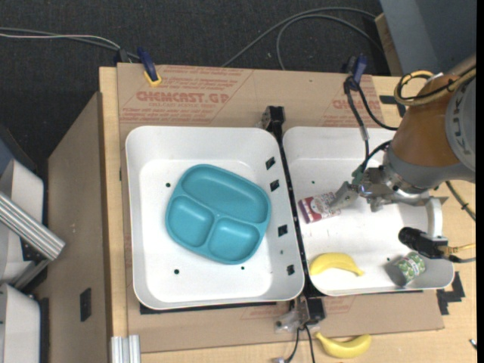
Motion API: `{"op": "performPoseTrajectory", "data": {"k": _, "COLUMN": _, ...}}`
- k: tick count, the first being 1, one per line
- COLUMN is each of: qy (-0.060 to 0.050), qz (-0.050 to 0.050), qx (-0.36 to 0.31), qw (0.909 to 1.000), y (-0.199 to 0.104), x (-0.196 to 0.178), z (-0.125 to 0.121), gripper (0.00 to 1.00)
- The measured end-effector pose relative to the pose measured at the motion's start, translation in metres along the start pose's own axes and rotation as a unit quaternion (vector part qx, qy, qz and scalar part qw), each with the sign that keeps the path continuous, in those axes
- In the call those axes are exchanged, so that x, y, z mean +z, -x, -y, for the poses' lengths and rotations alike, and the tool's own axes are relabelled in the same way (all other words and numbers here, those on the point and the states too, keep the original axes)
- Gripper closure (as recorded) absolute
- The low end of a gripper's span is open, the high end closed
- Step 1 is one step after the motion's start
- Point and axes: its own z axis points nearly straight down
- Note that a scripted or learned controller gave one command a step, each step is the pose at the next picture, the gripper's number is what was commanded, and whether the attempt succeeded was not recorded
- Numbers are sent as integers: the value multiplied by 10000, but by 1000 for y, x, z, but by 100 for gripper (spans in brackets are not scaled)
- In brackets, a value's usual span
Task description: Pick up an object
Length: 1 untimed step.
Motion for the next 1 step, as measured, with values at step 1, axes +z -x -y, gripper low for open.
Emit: {"op": "performPoseTrajectory", "data": {"k": 1, "qy": 26, "qz": -22, "qx": -4, "qw": 10000, "y": -2, "x": 33, "z": -3, "gripper": 0}}
